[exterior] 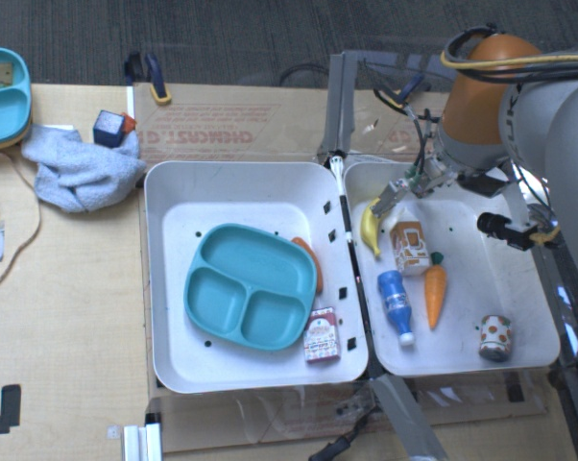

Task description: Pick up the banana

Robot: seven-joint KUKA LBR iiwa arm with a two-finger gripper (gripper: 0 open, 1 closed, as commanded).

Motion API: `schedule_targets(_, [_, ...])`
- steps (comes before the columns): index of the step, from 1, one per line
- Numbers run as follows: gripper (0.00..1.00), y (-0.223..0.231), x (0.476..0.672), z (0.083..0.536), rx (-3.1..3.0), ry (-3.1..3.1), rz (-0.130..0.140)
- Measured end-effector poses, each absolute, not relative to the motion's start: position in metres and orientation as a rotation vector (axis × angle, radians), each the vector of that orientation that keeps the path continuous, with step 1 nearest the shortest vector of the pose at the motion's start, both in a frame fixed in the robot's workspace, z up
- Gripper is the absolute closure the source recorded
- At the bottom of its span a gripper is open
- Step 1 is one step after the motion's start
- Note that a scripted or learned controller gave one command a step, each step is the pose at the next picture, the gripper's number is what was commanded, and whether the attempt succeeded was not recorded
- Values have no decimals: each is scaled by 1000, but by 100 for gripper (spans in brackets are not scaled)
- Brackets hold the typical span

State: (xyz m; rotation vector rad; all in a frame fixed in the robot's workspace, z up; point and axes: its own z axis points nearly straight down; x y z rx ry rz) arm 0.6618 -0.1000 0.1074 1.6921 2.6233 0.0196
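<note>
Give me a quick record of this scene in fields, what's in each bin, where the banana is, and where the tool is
left bin: teal divided plate, small carton, orange item partly under the plate
right bin: banana, snack box, blue bottle, carrot, small can
banana position: far left corner of right bin, lying flat
tool: just above the banana

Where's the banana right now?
The banana lies in the right bin, against its left wall near the back, just left of the small carton and below the gripper.
</note>
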Motion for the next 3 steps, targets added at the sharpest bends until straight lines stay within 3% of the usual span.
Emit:
schedule_targets(1, [0, -101, 634, 93, 1761, 2599, 0])
schedule_targets(2, [100, -102, 635, 102, 1762, 2596, 1])
schedule_targets(3, [0, -102, 635, 103, 1763, 2595, 1])
